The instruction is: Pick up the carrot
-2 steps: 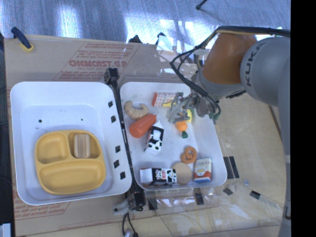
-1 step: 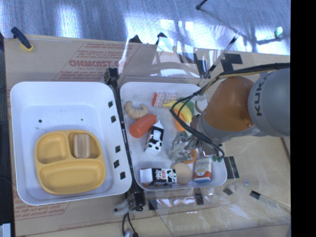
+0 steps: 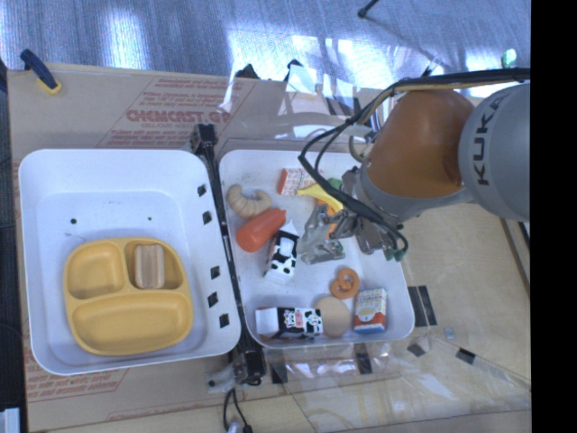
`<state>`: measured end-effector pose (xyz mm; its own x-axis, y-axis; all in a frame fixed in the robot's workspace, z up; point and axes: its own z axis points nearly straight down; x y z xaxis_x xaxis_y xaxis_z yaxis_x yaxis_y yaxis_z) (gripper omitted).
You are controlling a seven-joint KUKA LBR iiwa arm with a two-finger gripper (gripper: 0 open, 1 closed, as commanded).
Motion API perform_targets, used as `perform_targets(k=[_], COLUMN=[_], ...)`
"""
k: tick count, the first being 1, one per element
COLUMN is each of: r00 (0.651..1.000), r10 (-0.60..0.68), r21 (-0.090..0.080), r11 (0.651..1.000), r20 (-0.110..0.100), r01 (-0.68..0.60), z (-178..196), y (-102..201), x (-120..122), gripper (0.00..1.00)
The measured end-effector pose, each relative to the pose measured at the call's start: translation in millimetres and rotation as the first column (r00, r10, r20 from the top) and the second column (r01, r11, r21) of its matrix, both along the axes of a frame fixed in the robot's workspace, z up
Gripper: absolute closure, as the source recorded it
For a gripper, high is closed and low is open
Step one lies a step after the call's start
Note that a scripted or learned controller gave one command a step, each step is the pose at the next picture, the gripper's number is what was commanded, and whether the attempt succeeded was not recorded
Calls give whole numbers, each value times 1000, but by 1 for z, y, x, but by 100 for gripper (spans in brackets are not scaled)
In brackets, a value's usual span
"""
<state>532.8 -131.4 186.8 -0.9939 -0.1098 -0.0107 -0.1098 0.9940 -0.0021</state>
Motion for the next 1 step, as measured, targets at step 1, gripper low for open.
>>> perform_targets(k=[1], r00=[998], r10=[55], r21=[-2], r11=[998], r20=[-10], r01=[-55], z=[-32], y=[-80], x=[60], gripper=[100])
